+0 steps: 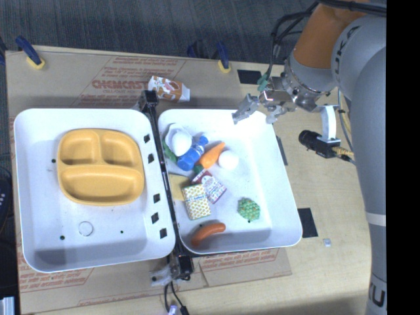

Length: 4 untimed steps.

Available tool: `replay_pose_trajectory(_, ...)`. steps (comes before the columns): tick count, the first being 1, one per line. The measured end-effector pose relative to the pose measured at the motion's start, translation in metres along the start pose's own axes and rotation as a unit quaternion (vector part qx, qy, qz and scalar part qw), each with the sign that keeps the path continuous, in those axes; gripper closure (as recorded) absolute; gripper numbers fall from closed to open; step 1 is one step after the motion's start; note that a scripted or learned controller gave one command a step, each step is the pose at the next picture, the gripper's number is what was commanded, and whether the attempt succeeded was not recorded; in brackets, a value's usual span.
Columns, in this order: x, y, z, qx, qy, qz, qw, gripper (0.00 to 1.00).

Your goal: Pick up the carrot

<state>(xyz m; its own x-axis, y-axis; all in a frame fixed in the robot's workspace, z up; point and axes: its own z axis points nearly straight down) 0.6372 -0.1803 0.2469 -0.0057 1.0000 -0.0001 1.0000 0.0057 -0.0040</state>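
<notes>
One grey arm (354,77) is seen at upper right. Two white bins are counted: left bin (33,176) with one yellow tray (100,165), right bin (279,195) with the clutter. The gripper (259,107) is placed over the right bin's upper rim, fingers apart, nothing between. One carrot (212,154) is located upper-centre of the right bin, touching a white egg (228,160). One sausage (207,231) and one green ball (248,209) are noted.
</notes>
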Motion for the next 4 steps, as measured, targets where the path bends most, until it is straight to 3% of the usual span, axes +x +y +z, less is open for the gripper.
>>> replay_pose_trajectory(1, 0.039, 0.02, 0.155, -0.001, 0.0, -0.183, 0.9831, 0.0)
replay_pose_trajectory(2, 0.036, -0.015, 0.155, -0.001, 0.0, -0.485, 0.8745, 0.0)
replay_pose_trajectory(3, 0.039, -0.1, 0.156, -0.001, 0.0, -0.547, 0.8373, 0.0)
replay_pose_trajectory(4, 0.051, -0.061, 0.155, -0.002, -0.001, -0.46, 0.888, 0.0)
